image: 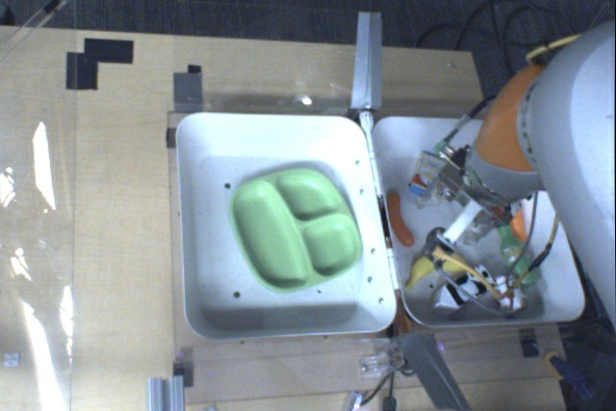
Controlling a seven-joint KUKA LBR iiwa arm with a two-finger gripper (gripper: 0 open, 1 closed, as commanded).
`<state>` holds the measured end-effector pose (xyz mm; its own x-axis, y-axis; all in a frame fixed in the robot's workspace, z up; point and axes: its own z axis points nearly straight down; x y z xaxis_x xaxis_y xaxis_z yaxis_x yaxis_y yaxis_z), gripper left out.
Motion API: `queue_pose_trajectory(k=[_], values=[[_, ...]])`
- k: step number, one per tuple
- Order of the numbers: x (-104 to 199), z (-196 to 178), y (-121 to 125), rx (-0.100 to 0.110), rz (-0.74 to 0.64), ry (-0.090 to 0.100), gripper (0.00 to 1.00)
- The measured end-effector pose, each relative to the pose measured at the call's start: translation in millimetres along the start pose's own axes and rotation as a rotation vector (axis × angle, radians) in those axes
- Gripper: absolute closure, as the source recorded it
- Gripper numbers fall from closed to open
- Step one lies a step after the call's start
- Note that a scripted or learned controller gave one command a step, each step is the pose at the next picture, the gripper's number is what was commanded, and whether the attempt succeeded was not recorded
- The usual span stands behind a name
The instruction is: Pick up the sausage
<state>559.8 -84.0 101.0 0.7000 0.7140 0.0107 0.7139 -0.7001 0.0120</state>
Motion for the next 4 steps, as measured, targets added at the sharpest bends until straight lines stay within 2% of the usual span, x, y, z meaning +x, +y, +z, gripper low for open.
queue_pose_trajectory(k=[1,2,3,4], values=[[-2.2,-7.0,103.8,0.009,-0.031,-0.009,0.0],[43.0,-27.6,52.7,0.009,0.116,-0.009,0.0],[-13.7,-10.1,85.4,0.009,0.18,-0.01,0.0],[52.5,-20.6,59.9,0.008,0.339,-0.01,0.0]])
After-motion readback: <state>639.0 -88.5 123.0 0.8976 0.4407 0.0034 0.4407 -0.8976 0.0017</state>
